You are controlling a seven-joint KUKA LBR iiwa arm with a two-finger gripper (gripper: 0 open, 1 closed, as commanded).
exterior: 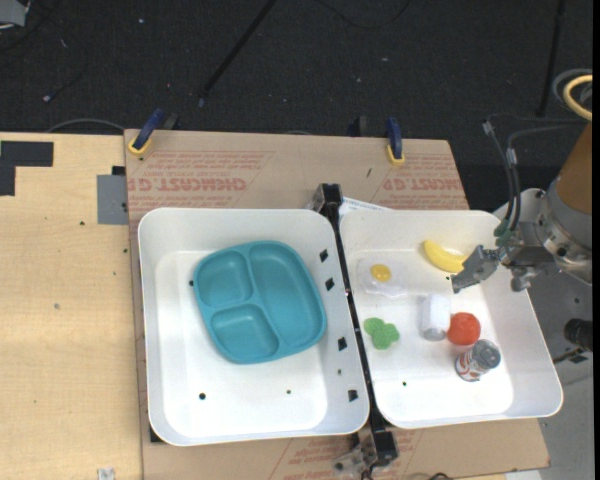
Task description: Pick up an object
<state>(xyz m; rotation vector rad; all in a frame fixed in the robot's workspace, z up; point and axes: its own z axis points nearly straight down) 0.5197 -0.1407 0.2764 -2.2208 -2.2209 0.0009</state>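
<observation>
2 white bins [170, 268]; gripper [472, 266] over right bin beside banana [443, 256], finger state unclear; teal tray [257, 301] in left

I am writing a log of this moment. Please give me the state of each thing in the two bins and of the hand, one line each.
Teal plastic divided plate: flat in left white bin, nothing on it.
Yellow banana toy: lying in right white bin, near the hand.
Fried egg toy: lying flat.
Green leafy toy: lying flat.
White cylinder: on its side.
Red ball: resting beside the cylinder.
Small can: tipped over.
Hand: low over right bin, holding nothing visible.
</observation>
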